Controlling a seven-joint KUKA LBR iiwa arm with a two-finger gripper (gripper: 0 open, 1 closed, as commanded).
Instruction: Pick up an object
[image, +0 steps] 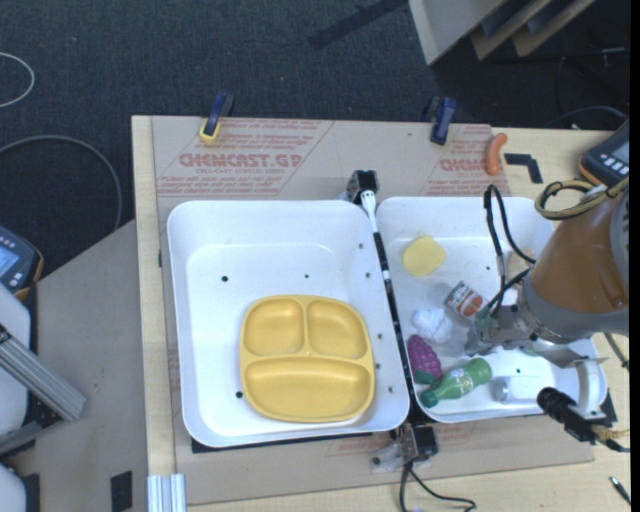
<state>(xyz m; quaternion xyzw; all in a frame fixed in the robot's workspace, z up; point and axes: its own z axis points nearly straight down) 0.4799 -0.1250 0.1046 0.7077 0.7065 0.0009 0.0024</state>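
— Camera view: where was the pincer (483, 335)?
— Low in the right bin (455, 215), just above the green bottle (457, 383). I could not tell its state.
— And the left bin (190, 300)?
— It had a yellow tray (305, 357).

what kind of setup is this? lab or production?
Most likely a lab rig for robot picking: two white bins clamped onto a board, toy-like items such as a yellow divided tray, loose cables, dark carpet.
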